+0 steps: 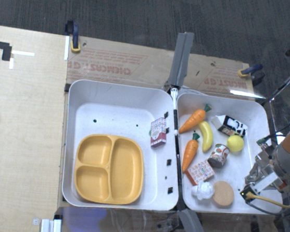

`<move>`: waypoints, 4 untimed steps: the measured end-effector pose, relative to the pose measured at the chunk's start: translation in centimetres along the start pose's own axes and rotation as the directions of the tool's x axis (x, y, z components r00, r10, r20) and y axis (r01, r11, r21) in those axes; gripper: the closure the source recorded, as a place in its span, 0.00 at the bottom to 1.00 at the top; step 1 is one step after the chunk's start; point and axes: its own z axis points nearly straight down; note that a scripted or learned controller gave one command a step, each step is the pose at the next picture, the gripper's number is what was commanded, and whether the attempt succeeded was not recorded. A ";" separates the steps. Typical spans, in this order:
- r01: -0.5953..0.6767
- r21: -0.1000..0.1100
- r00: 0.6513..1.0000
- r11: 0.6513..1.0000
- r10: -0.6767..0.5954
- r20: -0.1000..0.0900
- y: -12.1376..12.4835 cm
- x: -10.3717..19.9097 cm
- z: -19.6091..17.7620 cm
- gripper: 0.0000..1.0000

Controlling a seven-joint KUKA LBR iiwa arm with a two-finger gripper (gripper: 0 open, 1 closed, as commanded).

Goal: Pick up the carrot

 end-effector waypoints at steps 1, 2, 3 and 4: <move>-0.002 -0.004 1.000 1.000 0.002 -0.003 0.9 -0.1 0.8 1.00; 0.061 0.000 0.998 0.998 -0.061 -0.005 1.4 -0.8 0.8 1.00; 0.085 -0.005 0.996 0.996 -0.085 -0.003 0.0 3.7 -2.0 1.00; -0.066 -0.005 0.998 0.998 0.066 -0.002 3.4 9.7 0.7 1.00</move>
